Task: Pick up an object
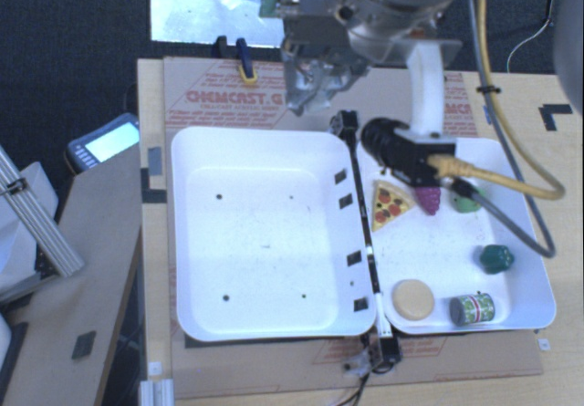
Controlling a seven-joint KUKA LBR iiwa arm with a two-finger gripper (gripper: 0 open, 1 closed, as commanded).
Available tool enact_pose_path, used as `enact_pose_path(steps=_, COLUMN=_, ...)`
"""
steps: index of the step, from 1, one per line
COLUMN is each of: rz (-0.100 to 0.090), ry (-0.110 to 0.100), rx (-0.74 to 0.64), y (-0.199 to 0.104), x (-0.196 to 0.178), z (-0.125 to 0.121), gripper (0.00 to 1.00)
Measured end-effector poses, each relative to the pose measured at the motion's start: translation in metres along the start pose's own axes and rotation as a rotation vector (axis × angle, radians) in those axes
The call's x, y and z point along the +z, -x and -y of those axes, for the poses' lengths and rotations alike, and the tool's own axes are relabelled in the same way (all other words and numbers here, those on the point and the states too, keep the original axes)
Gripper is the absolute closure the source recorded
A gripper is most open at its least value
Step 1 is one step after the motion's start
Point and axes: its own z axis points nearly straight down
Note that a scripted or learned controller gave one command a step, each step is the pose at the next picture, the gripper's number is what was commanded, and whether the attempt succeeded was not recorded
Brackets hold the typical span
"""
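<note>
My gripper (319, 89) hangs high over the far rim between the two bins, close to the camera and blurred. It is well apart from the toys, which all lie in the right bin (538, 299). They are a pizza slice (391, 205), a purple piece (428, 201), a light green piece (466, 204), a dark green pepper (495, 257), a tan round bun (413, 299) and a small green-labelled can (472, 308). The arm's black fitting (397, 150) and yellow cable (511, 181) hide part of the right bin's far side.
The left bin (265, 231) sits beside the right one, with a black divider strip (360, 213) between them. A cardboard sheet (228, 94) lies under both. A handheld device (105, 144) rests on the bench at the left, and a blue-yellow clamp (245, 62) grips the cardboard's far edge.
</note>
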Motion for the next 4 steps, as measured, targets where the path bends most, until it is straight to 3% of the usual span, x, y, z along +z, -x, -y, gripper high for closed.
enact_pose_path(steps=1, rz=0.0, ry=-0.001, rx=-0.001, y=0.0, x=0.0, z=0.0, gripper=0.0)
enact_pose_path(steps=2, rz=-0.001, ry=0.001, rx=-0.003, y=0.0, x=-0.011, z=0.0, gripper=1.0)
enact_pose_path(steps=4, rz=-0.004, ry=0.004, rx=-0.008, y=-0.001, x=-0.033, z=-0.001, gripper=1.0)
